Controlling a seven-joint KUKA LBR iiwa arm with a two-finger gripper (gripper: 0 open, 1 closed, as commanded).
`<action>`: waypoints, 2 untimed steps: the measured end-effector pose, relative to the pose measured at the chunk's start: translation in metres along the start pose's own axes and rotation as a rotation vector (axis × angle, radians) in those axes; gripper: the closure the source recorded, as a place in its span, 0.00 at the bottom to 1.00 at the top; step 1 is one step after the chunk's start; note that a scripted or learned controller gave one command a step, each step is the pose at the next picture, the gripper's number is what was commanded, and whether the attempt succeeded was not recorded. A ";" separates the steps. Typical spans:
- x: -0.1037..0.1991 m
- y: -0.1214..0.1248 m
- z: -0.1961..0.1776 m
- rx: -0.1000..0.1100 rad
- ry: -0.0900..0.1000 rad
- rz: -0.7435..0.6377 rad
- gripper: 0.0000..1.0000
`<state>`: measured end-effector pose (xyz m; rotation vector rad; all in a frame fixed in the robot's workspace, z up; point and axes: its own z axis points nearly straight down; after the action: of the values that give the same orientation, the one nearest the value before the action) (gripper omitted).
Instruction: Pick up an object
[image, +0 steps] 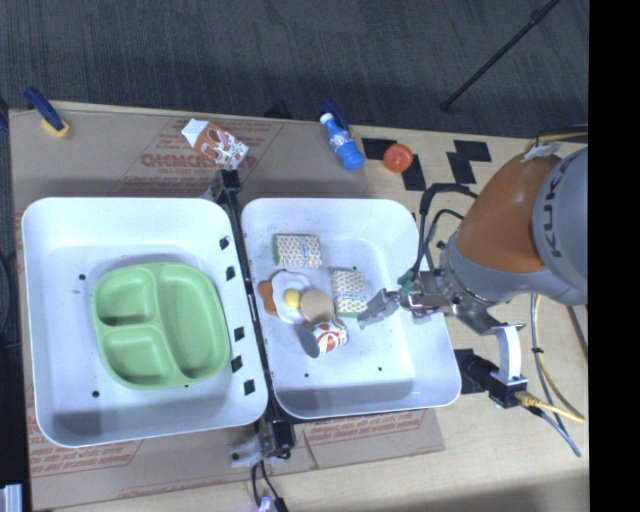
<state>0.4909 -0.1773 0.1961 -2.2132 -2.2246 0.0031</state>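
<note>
The bench (470, 460) bears 2 white bins (60, 400) (420, 380), a blue bottle (342, 143), an orange cap (398, 156).

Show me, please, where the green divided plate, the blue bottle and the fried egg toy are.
green divided plate (157, 325): camera view, on the ridge between its compartments, in the left bin.
blue bottle (343, 142): camera view, middle of its body, on the bench behind the right bin.
fried egg toy (291, 297): camera view, on its yellow yolk.

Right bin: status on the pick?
Gripper low in right white bin, nothing seen between fingers. Nearest: patterned square packet, beside it. Small can, fried-egg toy cluster close left. Green divided plate in left bin.
</note>
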 end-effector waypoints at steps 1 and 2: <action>0.000 0.000 0.000 0.000 0.000 0.000 0.00; 0.000 0.000 0.000 0.000 0.000 0.000 0.00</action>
<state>0.4909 -0.1773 0.1961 -2.2132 -2.2246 0.0031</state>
